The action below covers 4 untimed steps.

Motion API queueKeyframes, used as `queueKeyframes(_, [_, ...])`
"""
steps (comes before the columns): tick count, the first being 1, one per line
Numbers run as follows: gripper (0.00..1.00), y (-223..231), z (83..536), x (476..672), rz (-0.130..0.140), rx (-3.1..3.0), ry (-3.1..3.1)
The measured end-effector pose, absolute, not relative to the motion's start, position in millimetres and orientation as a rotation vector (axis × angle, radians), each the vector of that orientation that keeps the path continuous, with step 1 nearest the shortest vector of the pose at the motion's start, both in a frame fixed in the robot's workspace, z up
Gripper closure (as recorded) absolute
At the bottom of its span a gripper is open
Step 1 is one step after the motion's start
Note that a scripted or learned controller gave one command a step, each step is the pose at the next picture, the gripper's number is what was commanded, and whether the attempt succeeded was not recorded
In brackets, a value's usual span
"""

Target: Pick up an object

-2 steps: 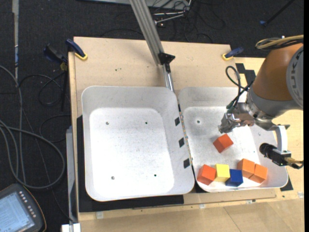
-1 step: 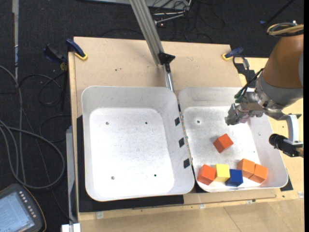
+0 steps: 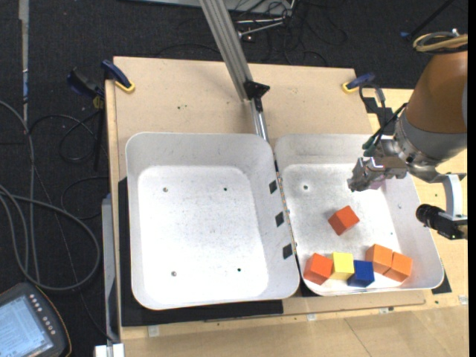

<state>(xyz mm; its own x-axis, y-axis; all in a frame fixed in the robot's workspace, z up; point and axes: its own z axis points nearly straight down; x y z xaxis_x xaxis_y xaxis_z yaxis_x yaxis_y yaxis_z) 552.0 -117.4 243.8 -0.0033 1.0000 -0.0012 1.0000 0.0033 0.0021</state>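
We find the gripper (image 3: 366,177) lowered over the far part of the right bin (image 3: 416,199), but we cannot tell from this angle how it stands or whether it has hold of anything. A lone orange block (image 3: 343,219) lies tilted on the bin floor, near the gripper and on its near-left side, apart from it. Along the near wall we note a row: an orange cube (image 3: 320,268), yellow cube (image 3: 343,264), blue cube (image 3: 362,273) and two orange cubes (image 3: 390,261); the left bin (image 3: 141,199) adjoins
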Motion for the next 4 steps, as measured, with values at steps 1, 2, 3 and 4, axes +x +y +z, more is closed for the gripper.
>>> queueKeyframes(1, [1.0,-74,236,566.1,0.002,2.213,2.229])
queueKeyframes(2, [1.0,-15,237,593.0,0.005,2.21,2.231])
queueKeyframes(3, [1.0,35,236,622.5,0.005,2.211,2.23])
queueKeyframes(4, [1.0,85,232,648.5,0.005,2.212,2.229])
